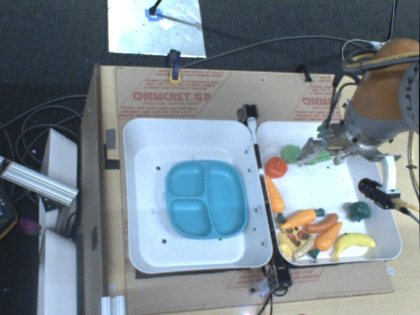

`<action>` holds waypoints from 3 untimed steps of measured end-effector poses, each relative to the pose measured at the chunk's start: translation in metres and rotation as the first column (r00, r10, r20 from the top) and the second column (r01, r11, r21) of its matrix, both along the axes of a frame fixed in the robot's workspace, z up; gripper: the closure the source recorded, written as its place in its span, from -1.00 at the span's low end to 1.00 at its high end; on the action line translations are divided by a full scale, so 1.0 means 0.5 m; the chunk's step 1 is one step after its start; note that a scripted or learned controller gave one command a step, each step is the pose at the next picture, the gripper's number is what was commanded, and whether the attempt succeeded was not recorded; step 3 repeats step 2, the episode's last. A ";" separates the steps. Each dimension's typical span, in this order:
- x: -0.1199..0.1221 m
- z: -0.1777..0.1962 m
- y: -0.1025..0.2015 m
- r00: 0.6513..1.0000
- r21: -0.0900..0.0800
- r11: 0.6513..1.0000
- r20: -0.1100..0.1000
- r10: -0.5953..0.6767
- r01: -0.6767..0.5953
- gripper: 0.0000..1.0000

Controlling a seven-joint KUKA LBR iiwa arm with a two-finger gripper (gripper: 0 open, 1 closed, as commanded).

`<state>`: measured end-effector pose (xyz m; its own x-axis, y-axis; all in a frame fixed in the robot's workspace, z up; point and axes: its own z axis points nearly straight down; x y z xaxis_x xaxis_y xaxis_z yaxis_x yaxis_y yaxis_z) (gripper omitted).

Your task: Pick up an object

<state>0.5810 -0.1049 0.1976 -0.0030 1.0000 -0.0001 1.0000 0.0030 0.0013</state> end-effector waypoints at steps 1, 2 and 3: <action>0.137 -0.229 0.034 1.000 0.001 1.000 -0.001 0.001 -0.001 -1.00; 0.140 -0.204 0.034 1.000 0.000 1.000 0.003 0.003 -0.003 1.00; 0.140 -0.204 0.034 1.000 0.000 1.000 0.003 0.003 -0.003 1.00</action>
